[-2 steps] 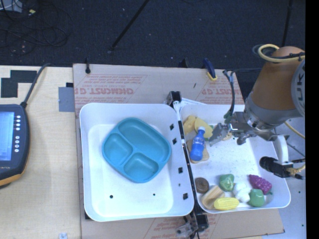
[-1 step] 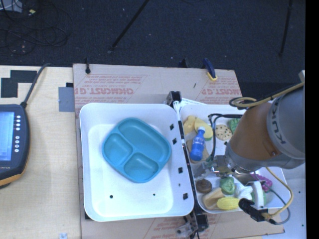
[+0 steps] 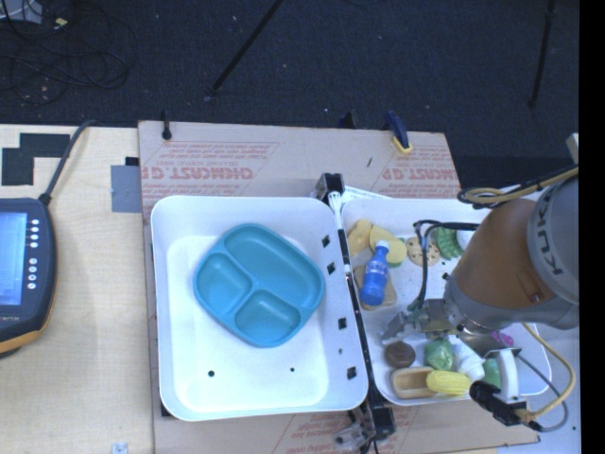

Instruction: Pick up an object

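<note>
My gripper (image 3: 405,326) is low in the right bin (image 3: 382,400), reaching in from the right under the arm's orange band (image 3: 501,253). Its grey tip lies just above a brown round piece (image 3: 400,354) and right of a blue bottle (image 3: 375,274). A green round piece (image 3: 439,355) sits just below the wrist. A yellow corn cob (image 3: 448,382) lies on a tan piece (image 3: 410,381) at the bin's front. Yellow pieces (image 3: 364,239), a cookie (image 3: 416,250) and a green item (image 3: 446,242) lie at the back. The arm hides the bin's right part.
The left bin (image 3: 180,367) holds a blue divided plate (image 3: 259,284). A black divider with clips (image 3: 346,291) runs between the bins. A tablet (image 3: 21,263) lies at the far left of the bench. Cables loop around the arm's wrist at the lower right (image 3: 529,414).
</note>
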Controlling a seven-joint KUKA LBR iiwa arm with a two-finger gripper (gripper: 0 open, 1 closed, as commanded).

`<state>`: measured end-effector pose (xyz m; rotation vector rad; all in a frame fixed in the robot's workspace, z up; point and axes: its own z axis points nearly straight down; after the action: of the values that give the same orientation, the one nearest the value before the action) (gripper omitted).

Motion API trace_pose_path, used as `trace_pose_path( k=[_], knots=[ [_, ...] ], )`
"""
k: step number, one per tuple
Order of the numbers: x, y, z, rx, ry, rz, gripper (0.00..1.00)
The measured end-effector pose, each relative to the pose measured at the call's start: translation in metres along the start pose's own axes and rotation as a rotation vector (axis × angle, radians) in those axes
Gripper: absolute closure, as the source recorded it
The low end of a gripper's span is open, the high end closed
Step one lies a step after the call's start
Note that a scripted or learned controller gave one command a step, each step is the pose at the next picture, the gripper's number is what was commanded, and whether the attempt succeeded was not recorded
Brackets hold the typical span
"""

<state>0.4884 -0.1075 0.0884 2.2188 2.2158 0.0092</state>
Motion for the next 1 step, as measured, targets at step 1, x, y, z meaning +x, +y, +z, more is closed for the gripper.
trace_pose_path(
  k=[1],
  knots=[
    [-0.0342,0.0294,-0.0907,0.003,-0.003,0.000,0.00]
  ],
)
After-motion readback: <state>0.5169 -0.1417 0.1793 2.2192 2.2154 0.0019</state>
